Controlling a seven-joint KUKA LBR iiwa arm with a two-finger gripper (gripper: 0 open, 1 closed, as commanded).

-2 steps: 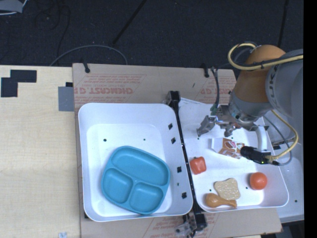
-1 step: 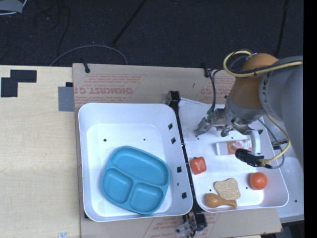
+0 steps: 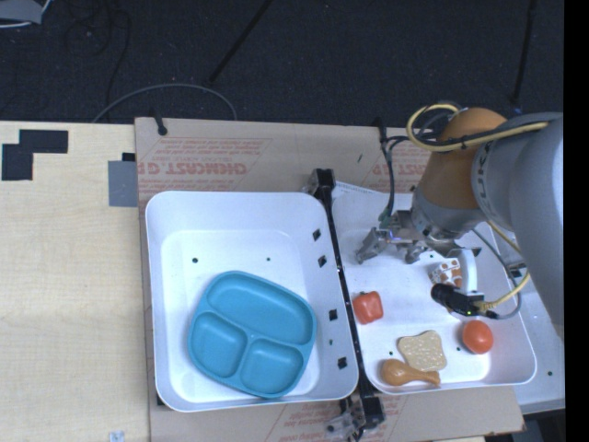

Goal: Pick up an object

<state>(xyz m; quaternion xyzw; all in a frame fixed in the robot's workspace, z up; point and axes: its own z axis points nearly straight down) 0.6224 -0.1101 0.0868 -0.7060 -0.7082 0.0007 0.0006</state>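
So, candidate objects all sit in the right bin: a red pepper-like piece at about 9 o'clock of the bin floor, a slice of toast and a drumstick down at 6 o'clock, and a red tomato at 4 o'clock. None is lifted; all lie flat on the bin floor. The claw hangs at 12 o'clock of the pepper piece, near it but apart, fingers splayed out, grasping nothing. A small white-orange item lies just at its 4 o'clock. Left bin carries a blue divided plate. Both bins rest on the counter. Progress: nothing picked yet; descent, closing and lift all remain, as I judge.
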